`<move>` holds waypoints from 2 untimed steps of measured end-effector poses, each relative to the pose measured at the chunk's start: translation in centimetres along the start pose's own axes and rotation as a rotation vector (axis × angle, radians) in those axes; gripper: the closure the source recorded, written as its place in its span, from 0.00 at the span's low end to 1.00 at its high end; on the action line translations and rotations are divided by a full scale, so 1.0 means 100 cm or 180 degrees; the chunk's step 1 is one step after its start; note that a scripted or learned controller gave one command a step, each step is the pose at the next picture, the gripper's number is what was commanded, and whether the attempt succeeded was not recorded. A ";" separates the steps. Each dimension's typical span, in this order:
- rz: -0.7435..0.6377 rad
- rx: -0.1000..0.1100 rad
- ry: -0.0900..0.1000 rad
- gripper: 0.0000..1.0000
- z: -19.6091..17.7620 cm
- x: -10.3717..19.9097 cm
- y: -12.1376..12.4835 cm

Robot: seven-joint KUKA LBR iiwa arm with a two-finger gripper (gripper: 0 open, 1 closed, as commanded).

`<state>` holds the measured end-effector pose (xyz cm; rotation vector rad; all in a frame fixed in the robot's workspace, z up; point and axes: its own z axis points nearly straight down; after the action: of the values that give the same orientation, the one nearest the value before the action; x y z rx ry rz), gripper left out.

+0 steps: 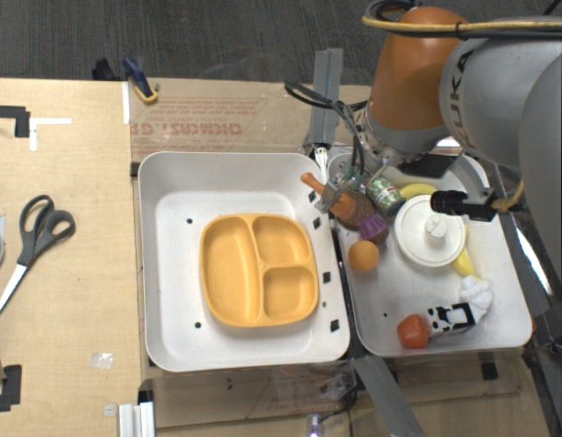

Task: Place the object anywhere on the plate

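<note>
Orange plate [260,269] waits in left bin [162,244] | gripper [340,192] at its 2 o'clock over the toy pile [367,215], to pick | jaws: cannot tell

A yellow divided plate [260,269] lies in the left bin [162,271] at the frame's centre. The arm [463,71] reaches from the upper right, its gripper [340,192] low over the inner edge of the right bin [381,330], among an orange ball [363,256], a white lid [430,230], a banana [415,190] and a red block [413,331]. Scissors [30,239] lie at far left on the bench [62,335].
</note>
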<state>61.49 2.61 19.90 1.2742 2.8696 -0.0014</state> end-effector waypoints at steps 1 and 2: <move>-0.0465 0.0004 0.0006 1.00 0.008 0.080 0.001; -0.0465 0.0003 0.0006 0.00 0.008 0.080 0.001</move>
<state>56.21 8.64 19.14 1.0622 2.9570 -0.0020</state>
